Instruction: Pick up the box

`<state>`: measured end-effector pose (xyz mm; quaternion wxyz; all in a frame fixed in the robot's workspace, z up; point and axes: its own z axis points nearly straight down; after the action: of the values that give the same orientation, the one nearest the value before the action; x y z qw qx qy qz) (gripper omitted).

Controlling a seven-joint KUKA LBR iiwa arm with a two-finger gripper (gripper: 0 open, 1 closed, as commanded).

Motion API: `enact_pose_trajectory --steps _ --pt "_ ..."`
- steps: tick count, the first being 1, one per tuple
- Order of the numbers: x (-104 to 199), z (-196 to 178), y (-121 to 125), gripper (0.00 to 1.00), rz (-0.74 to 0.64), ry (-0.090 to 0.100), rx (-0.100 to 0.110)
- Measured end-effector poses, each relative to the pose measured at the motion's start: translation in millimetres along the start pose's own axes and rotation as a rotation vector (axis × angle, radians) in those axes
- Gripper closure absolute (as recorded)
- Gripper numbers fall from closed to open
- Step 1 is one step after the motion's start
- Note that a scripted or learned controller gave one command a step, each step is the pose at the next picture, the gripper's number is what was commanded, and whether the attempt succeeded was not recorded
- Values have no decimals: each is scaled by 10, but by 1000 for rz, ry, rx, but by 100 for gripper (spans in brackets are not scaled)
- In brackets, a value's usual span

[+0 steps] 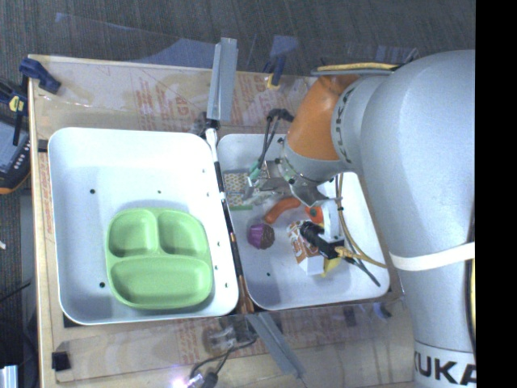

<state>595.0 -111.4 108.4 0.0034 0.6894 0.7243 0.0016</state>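
The box, a small white carton with orange and dark print, lies in the right bin near its middle right. My gripper hangs low over the bin's upper left part, above and left of the box and apart from it. Its tip is beside a speckled grey item against the bin's left wall. The grey wrist with its orange band and the large arm body cover the bin's right side.
An orange carrot-like piece and a purple round item lie between the gripper and the box. A yellow piece touches the box's right side. The left bin holds a green divided plate.
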Motion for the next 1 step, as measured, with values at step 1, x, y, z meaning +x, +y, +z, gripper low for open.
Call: enact_pose_trajectory --steps 1 --pt "12 6 -1 0 -1 1 1"
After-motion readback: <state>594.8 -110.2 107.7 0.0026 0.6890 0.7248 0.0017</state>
